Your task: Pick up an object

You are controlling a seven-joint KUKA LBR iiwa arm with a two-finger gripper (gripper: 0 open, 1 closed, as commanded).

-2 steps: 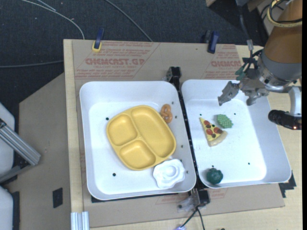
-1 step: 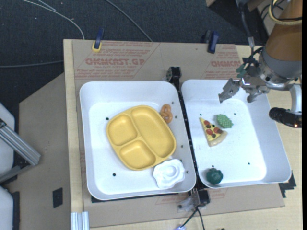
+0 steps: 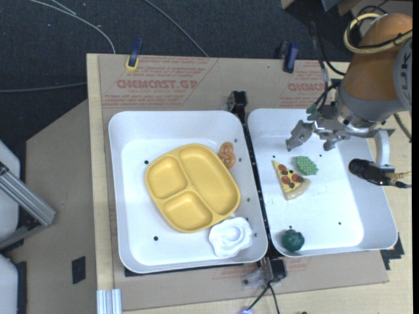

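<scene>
Camera view looks down on the bench (image 3: 105,77) with two white bins side by side, and the arm (image 3: 376,64) comes in from the right over the right bin (image 3: 353,221). The jaws (image 3: 313,136) are spread apart with nothing between them, hanging over the back part of that bin, just behind a small green knobbly piece (image 3: 306,165) and a toy pizza slice (image 3: 290,178). Those two sit right next to each other, maybe touching, so they're the obvious candidates. There's also a dark green ball-ish thing (image 3: 292,240) at the bin's front left corner, well apart from the jaws. The left bin (image 3: 124,195) has a yellow divided plate (image 3: 192,187), a little pretzel (image 3: 227,154) at its back edge and a white fried-egg-looking toy (image 3: 230,235) at the front. If it were me, I'd go for the green knobbly piece since it's nearest: center the jaws over it, turn them so the fingers don't come down on the pizza slice, drop straight down and close only once low enough. Biggest risk, I'd guess, is clipping both pieces and just pushing them around.
</scene>
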